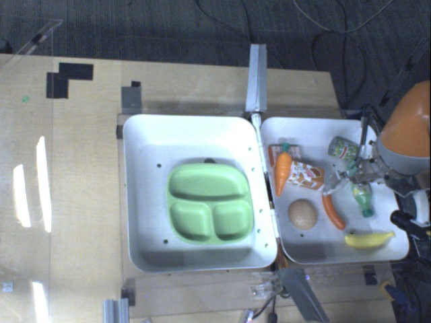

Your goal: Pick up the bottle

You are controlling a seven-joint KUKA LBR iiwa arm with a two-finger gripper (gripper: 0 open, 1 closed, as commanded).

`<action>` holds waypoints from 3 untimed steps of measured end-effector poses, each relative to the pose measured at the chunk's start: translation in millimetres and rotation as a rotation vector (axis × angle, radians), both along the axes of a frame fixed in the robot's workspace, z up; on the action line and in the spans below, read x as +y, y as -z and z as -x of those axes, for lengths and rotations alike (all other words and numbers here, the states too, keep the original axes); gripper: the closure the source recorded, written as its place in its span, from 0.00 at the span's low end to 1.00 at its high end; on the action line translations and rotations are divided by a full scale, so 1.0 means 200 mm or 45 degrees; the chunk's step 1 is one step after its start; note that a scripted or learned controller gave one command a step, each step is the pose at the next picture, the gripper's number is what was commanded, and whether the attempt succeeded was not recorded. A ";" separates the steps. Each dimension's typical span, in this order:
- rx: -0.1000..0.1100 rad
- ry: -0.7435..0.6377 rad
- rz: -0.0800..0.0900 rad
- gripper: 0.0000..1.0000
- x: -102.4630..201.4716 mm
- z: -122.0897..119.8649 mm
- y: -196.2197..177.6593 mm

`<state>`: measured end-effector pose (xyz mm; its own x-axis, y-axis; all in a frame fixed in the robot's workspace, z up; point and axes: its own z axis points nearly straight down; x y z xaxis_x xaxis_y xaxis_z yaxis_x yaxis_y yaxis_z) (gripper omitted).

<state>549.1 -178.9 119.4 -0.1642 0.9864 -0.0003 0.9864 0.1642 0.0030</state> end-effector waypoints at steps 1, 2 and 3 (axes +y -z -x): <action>-0.027 -0.021 -0.006 0.00 -0.03 -0.12 0.05; -0.023 0.055 -0.012 0.00 -0.07 -0.42 0.08; -0.011 0.021 0.004 0.00 -0.13 -0.46 0.15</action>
